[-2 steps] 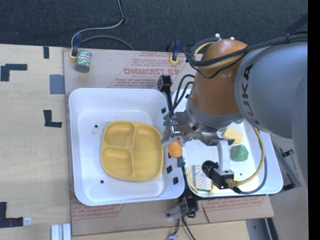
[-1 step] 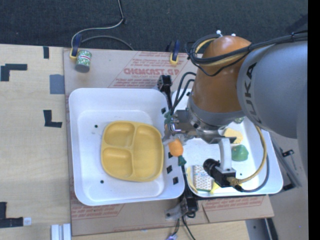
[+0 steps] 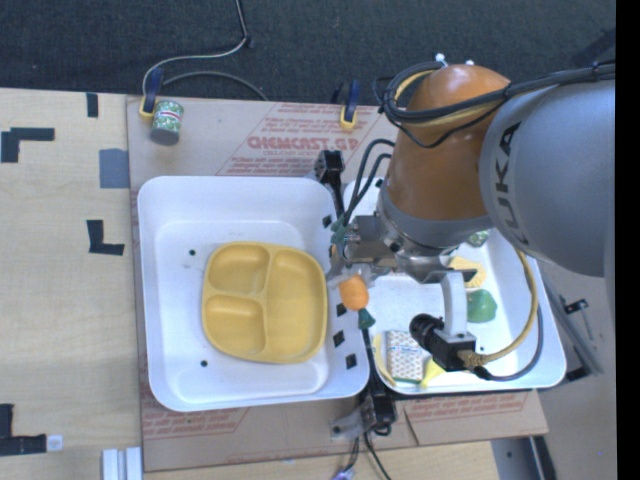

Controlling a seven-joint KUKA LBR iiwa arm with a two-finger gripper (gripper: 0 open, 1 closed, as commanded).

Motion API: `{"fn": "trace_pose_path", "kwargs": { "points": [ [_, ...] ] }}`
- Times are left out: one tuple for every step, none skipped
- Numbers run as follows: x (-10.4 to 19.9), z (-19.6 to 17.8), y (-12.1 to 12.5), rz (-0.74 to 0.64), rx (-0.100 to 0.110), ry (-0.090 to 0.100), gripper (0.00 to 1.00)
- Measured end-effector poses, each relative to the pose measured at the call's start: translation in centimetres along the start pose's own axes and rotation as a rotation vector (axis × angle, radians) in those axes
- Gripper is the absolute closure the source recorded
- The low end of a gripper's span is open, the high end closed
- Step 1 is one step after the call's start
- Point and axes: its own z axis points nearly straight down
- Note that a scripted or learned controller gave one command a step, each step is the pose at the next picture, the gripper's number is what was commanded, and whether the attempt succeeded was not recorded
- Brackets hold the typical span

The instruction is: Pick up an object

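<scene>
A: Item one, left bin (image 3: pixel 170 268): shallow, white, carrying a yellow divided plate (image 3: pixel 264 301) that lies flat toward its right half. Bare floor runs along the left and top walls.

B: Item two, right bin (image 3: pixel 540 368): largely covered by the arm (image 3: pixel 480 168), which hangs over it from the right. Along the near edge sit a patterned packet (image 3: pixel 402 354) and a green piece (image 3: pixel 483 306), with a yellow scrap (image 3: pixel 433 372) just beside the packet.

A: Item three, claw (image 3: pixel 352 290): low over the seam between the two bins, a small orange object (image 3: pixel 352 292) right at its tip with a green bit (image 3: pixel 366 318) below. Its state?

B: Cannot tell. The wrist body hides the parts that would show a grip. The orange object looks lifted near the divider, but whether it is pinched or merely resting there is a judgement I decline to make.

A: Reason for the placement?

B: Likely the object is the pick target, taken from or near the right bin's left wall.

A: Room to move?

B: Tight at the divider and the plate's right rim. Open space lies upward and over the left bin's bare left side. On the worktop (image 3: pixel 60 298), a small can (image 3: pixel 166 121) stands well apart at the rear left.
</scene>
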Motion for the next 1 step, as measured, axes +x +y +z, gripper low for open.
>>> {"fn": "trace_pose_path", "kwargs": {
  "points": [
    [-0.14,1.56,0.0,0.003,-0.004,0.001,1.0]
  ]
}}
